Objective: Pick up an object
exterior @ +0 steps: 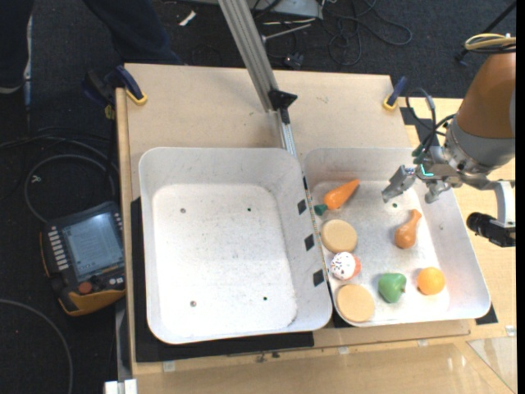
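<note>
- You have two bins: the left bin (164, 220) fills the centre-left of the frame, and the right bin (459, 245) at centre-right holds every candidate.
- Going left to right in the right bin: a carrot (341, 194) near its upper left corner, a tan disc (339, 236) below it, a sprinkled ball (343, 264) under that, and a second disc (356, 301) at the lower left, against the rim.
- Further right lie a green pepper (392, 286), a drumstick (407, 229) and an orange fruit (430, 281).
- The gripper (418, 180) hangs at the right of the frame, above the bin's upper right part, with its two fingers spread apart and nothing between them.
- I judge the drumstick the likeliest target, since it lies just below and nearest the gripper.
- Its long axis runs nearly top to bottom in the frame, tilted a little; the thin end points up and right, the fat end down and left.
- The risk for you: if the fingers close along that axis rather than across it, they can slip off the tapered end or push the drumstick away.
- Closing on the thin end may let the fat end swing and drop.
- A descent too far right could catch the bin wall.
- The discs, ball and pepper sit close together at lower left, so a try there could nudge neighbours or grab two.
</note>
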Available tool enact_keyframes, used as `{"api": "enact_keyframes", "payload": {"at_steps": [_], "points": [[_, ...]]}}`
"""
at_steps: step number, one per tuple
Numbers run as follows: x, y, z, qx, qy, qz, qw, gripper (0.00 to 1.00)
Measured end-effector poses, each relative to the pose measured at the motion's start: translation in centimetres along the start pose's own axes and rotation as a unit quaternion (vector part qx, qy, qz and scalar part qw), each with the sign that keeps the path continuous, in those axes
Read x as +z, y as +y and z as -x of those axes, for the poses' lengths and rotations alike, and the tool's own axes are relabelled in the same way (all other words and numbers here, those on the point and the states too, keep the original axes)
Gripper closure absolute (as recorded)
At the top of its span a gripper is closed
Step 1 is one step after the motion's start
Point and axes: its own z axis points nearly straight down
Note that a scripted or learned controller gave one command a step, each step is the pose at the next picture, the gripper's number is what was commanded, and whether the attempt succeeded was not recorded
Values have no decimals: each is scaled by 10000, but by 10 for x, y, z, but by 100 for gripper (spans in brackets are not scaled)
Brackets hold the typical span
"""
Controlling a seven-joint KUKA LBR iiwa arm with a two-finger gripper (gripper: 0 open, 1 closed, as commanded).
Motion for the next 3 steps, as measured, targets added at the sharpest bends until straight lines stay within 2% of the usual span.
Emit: {"api": "enact_keyframes", "payload": {"at_steps": [1, 2, 3], "points": [[-2, 1, 0, -3, -4, 20, 10000, 0], [58, 0, -9, -11, 3, -9, 10000, 0], [102, 0, -10, 7, -3, 7, 10000, 0]]}}
